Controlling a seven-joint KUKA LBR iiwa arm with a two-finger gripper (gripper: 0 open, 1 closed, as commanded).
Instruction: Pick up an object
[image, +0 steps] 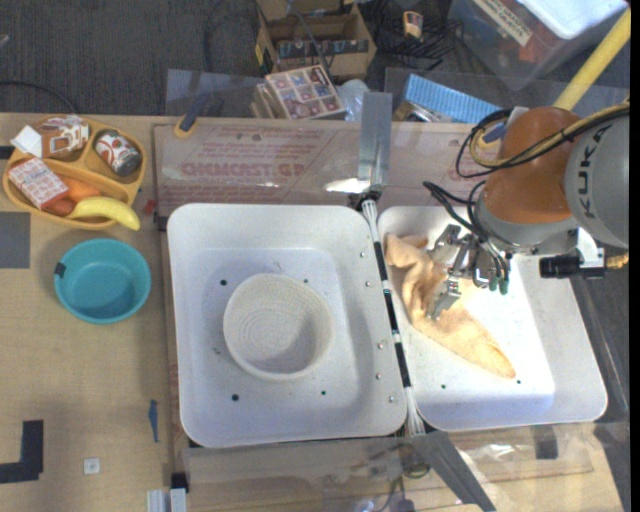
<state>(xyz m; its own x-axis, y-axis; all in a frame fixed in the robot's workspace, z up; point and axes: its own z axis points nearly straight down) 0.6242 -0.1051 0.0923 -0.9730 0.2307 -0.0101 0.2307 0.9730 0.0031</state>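
Note:
A crumpled tan cloth (445, 315) lies in the right bin (560, 385), stretching from its upper left toward the lower middle. My gripper (448, 297) hangs from the grey and orange arm and reaches down onto the cloth's upper middle. Its metal fingers (441, 302) touch the fabric, and their tips are lost against the folds. A white woven bowl (276, 325) sits in the middle of the left bin (200, 250).
Left of the bins stand a blue bowl (102, 280) and an orange tray (70, 170) with a banana and toy foods. Boxes and a cardboard sheet lie behind the bins. The arm's cables (470, 200) loop over the right bin's back edge.

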